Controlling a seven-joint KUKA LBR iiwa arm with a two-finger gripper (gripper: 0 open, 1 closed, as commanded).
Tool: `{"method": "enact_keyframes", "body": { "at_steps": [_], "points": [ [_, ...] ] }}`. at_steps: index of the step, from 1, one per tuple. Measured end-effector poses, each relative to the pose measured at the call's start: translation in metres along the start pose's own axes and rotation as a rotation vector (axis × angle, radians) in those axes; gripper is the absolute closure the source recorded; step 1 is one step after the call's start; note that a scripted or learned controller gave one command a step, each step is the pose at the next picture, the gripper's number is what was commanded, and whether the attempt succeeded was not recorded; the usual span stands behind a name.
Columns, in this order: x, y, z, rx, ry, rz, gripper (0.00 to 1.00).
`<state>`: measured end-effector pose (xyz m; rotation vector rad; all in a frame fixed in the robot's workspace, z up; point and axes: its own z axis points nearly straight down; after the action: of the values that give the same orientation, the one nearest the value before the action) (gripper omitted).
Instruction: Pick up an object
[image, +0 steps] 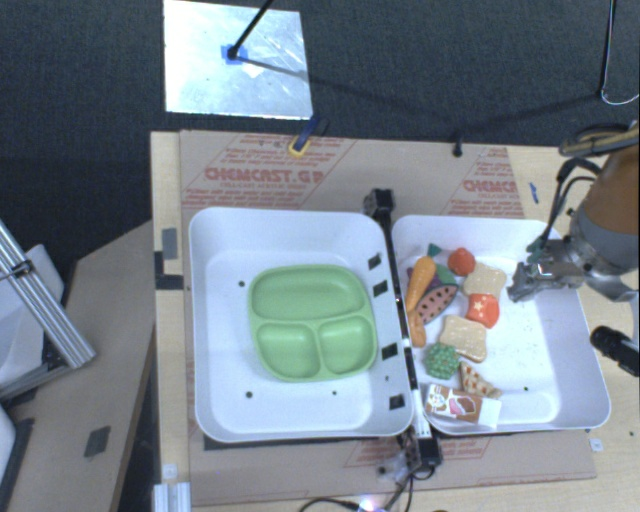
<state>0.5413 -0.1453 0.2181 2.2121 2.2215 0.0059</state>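
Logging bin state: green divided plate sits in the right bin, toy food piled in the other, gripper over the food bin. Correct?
Not quite. The camera view shows the green divided plate in the left bin, not the right one. The toy food is piled in the right bin, and the gripper is over that bin's right half, beside the food.

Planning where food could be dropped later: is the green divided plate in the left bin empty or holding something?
Empty. All three compartments of the green plate show bare green; the toy food lies in the right bin.
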Motion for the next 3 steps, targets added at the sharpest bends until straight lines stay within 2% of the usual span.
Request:
{"method": "enact_keyframes", "body": {
  "at_steps": [1,2,3],
  "points": [
    [0.048,0.011,-0.01,0.004,0.003,-0.006,1.0],
    [0.104,0.03,0.0,0.004,0.003,-0.006,1.0],
    [0.163,0.054,-0.007,0.003,0.005,-0.007,1.0]
  ]
}}
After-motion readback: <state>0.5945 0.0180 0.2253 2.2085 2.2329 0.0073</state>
